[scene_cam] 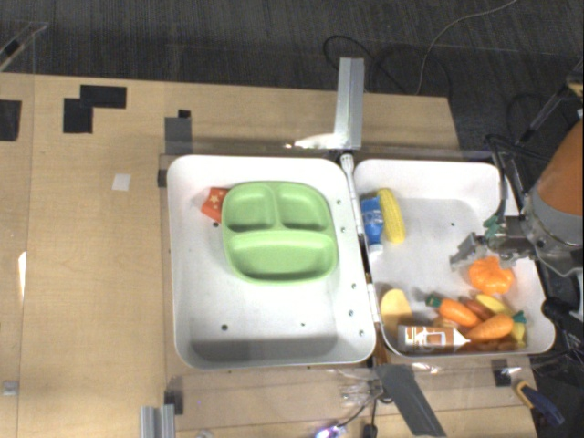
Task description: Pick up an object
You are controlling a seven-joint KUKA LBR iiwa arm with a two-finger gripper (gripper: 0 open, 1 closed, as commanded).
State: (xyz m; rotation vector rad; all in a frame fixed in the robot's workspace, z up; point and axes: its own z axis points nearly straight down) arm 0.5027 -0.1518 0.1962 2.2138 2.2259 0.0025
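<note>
My gripper (482,247) reaches into the right bin (429,190) from the right and hangs just above an orange pepper-like toy (490,277) near that bin's right wall. Below the toy lie an orange carrot (456,313), a second carrot (493,328) and a small yellow piece (495,304). A yellow corn cob (391,215) and a blue item (370,222) lie along the right bin's left wall. Nothing shows between the gripper and the toy; whether they touch I cannot tell.
The left bin (210,336) holds a green divided plate (278,231) with a red item (213,204) at its upper left. A brown bottle with a white label (429,338) and a yellow lump (394,303) sit at the right bin's front. A metal post (350,103) stands behind the bins.
</note>
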